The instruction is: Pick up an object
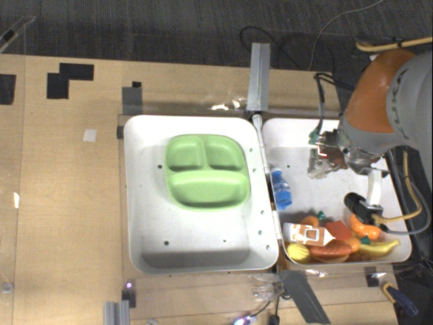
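The gripper (323, 160) hangs over the right bin (298, 135); whether it is released or clenched I cannot tell. The blue bottle (280, 189) lies against that bin's left wall: probably light, stiff, slippery plastic, best pinched across its middle.

Toys heaped in the right bin (298, 156).
Small blue bottle (280, 189) lying by the left wall; orange, red and yellow play food (342, 241) piled along the near edge.

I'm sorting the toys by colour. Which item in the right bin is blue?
The small blue bottle, lying alone against the right bin's left wall. The other toys, orange, red and yellow, sit heaped along the bin's near edge.
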Controlling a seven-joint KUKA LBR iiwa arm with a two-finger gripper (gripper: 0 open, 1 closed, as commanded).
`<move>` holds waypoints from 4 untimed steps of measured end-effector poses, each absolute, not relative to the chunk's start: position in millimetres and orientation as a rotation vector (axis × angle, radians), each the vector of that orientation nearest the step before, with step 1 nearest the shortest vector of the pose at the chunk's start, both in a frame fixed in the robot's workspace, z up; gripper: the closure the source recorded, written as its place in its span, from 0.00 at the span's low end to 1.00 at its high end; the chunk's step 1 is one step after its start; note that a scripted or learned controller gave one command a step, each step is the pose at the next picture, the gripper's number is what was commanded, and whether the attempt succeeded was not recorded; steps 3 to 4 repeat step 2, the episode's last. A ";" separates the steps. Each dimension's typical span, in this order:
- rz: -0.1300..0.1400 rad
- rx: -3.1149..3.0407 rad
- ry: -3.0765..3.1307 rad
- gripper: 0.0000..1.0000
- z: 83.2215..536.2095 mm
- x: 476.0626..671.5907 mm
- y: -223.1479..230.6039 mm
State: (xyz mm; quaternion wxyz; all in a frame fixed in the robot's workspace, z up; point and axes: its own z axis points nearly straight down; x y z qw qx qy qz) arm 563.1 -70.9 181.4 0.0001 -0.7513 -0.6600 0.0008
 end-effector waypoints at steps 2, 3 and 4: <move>0.001 -2.331 -2.105 0.00 92.6 528.7 -98.9; 0.001 -2.331 -2.105 0.00 92.6 528.7 -98.9; 0.001 -2.331 -2.105 0.00 92.6 528.7 -98.9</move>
